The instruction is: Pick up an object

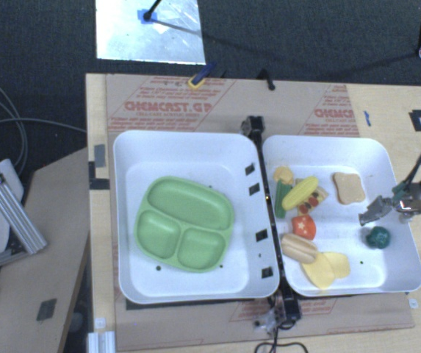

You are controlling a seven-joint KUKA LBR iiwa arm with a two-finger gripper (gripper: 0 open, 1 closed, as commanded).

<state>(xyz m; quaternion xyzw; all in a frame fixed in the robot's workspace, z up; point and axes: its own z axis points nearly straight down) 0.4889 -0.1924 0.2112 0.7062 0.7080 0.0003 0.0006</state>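
The right bin (pixel 386 160) holds several toy foods: a corn cob (pixel 300 193), a slice of toast (pixel 349 187), a red tomato (pixel 304 226), a bun (pixel 299 248), yellow flat pieces (pixel 326 268) and a dark green round piece (pixel 378 237). My gripper (pixel 374 212) reaches in from the right, low over the bin's right side. It sits just above and slightly left of the dark green piece, and right of the toast. I see nothing held in it.
A green divided plate (pixel 184 223) lies in the left bin (pixel 195 149). Black clips run along the wall between the two bins (pixel 258 197). A small yellow piece (pixel 283 174) and a green stick (pixel 280 198) lie beside the corn.
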